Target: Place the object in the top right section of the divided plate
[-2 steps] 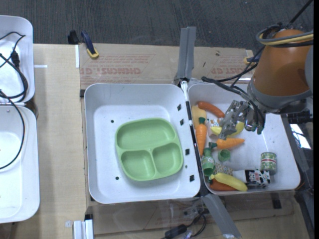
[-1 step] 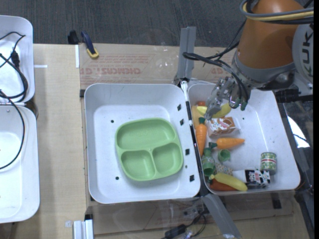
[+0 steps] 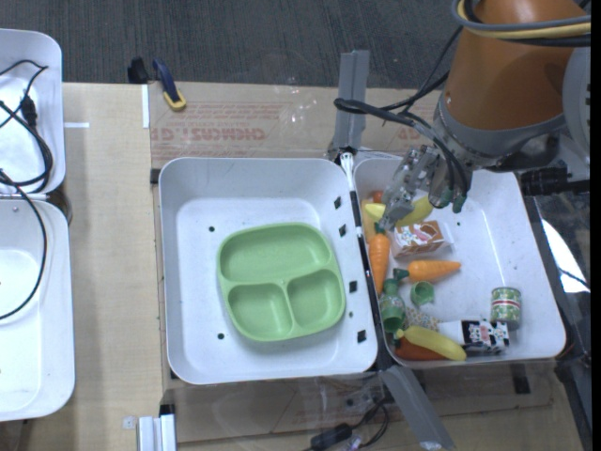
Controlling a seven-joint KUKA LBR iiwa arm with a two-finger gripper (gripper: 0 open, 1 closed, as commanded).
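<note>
Claw (image 3: pixel 409 194) just above a yellow toy (image 3: pixel 416 211), right bin (image 3: pixel 535 252).

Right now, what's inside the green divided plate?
Nothing lies in the green divided plate: all three sections show bare green. It sits in the left bin. The toys are in the right bin, where the gripper hangs; the plate hides what's beneath it.

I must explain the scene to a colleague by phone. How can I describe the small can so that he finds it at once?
Look in the right bin, the one crowded with toy food. Go to its right wall, toward the near corner. The small can stands upright there, with a green and white label, just above the black and white carton; it is the only cylinder among the neighbours.
</note>
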